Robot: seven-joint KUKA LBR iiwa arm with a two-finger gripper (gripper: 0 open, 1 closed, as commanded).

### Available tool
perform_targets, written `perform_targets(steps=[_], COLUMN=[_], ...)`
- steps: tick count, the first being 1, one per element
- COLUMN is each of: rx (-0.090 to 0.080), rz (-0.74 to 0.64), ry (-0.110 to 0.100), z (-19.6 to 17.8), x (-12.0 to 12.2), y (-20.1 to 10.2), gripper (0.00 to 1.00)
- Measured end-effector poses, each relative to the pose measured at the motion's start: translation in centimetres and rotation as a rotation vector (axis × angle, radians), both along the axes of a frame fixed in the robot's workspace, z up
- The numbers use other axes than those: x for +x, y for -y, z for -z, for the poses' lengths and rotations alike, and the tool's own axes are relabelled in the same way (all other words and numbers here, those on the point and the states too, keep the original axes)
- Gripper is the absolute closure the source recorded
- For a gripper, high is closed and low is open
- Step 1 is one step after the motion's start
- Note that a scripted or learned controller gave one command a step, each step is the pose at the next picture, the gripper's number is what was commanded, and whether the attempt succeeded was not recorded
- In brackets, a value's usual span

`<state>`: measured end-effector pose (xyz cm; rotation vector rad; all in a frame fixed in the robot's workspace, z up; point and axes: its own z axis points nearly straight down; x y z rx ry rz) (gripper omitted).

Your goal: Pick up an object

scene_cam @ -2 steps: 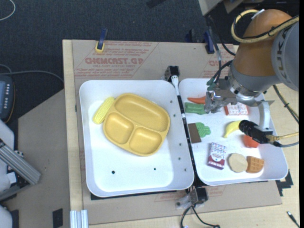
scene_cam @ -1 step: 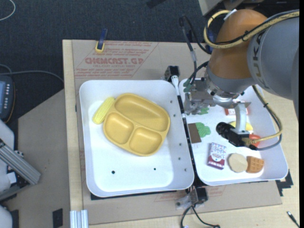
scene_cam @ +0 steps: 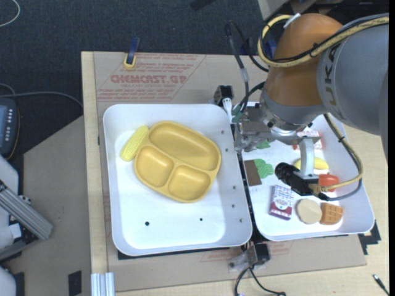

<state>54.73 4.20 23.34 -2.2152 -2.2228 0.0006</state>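
Observation:
My gripper hangs over the left edge of the right bin, close to the wall between the two bins. Just below it lie a brown bar and a green toy piece. Another bit of green peeks out beside the gripper. Further toward the front are a red and white carton, a round biscuit and a waffle piece. A yellow item and a red item lie to the right. Nothing shows between the fingers.
The left bin holds a yellow divided tray with a corn cob against its left rim. The grey and orange arm covers the back of the right bin. Cardboard lies under both bins.

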Motion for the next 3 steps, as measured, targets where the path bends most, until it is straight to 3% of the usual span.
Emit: perform_targets(steps=[1, 2, 3], rx=[-0.002, -0.002, -0.002], rz=[0.003, 0.002, 0.005], ry=[-0.002, 0.006, 0.000], z=[1.8, -0.2, 0.2], x=[0.5, 1.0, 0.4], y=[-0.1, 0.4, 1.3], gripper=[1.00, 1.00, 1.00])
